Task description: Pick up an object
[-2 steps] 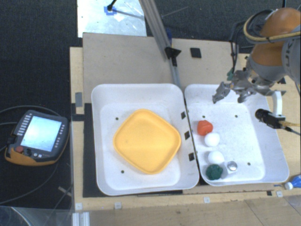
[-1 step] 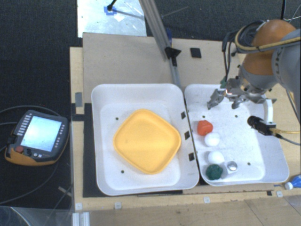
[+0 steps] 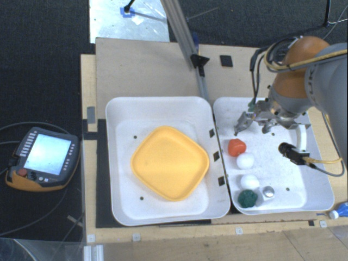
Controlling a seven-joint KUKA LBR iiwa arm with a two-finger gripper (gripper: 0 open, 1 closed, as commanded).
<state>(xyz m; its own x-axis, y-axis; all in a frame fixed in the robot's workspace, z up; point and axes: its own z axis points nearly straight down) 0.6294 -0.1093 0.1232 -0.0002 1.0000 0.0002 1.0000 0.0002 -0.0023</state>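
In the right bin (image 3: 315, 192), a red ball (image 3: 236, 147) lies near the left wall. Below it come a white ball (image 3: 245, 161), a second white ball (image 3: 249, 181), a dark green ball (image 3: 248, 198) and a small grey piece (image 3: 268, 191). My gripper (image 3: 253, 128) hangs over the upper part of this bin, just above and right of the red ball. Its fingers are spread open with nothing between them, and they touch none of the objects.
A big yellow square plate (image 3: 170, 162) lies in the left bin (image 3: 117, 145). A slanted metal pole (image 3: 182, 23) stands behind the bins. A teach pendant (image 3: 41, 157) rests on the floor at the left. A black connector (image 3: 291, 152) with a cable hangs right of the balls.
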